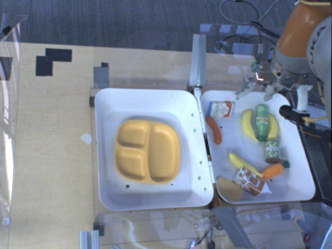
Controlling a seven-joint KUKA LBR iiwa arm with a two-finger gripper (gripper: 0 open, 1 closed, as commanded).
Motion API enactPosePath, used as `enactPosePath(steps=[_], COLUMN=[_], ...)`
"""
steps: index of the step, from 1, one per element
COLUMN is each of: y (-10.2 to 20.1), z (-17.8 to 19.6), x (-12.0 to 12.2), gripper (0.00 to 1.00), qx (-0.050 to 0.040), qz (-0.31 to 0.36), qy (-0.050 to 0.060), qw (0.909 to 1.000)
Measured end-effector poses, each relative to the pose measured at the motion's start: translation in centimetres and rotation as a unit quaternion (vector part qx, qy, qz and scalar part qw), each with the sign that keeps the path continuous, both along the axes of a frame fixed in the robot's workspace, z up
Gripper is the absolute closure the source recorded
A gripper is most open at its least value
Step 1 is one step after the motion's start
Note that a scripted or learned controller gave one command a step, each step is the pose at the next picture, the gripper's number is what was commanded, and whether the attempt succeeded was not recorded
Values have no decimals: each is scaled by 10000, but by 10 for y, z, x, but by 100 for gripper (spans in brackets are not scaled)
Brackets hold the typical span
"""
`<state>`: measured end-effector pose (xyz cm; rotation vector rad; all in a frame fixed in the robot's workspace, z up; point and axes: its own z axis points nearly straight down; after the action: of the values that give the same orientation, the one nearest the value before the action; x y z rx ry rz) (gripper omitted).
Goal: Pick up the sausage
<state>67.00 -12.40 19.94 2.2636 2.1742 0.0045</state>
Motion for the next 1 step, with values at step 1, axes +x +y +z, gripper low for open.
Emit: enactPosePath(steps=[1], y=[76], z=[-13], x=[0], gripper=[0], qx=[1], qz=[789], qy=[-4], qw=[9969])
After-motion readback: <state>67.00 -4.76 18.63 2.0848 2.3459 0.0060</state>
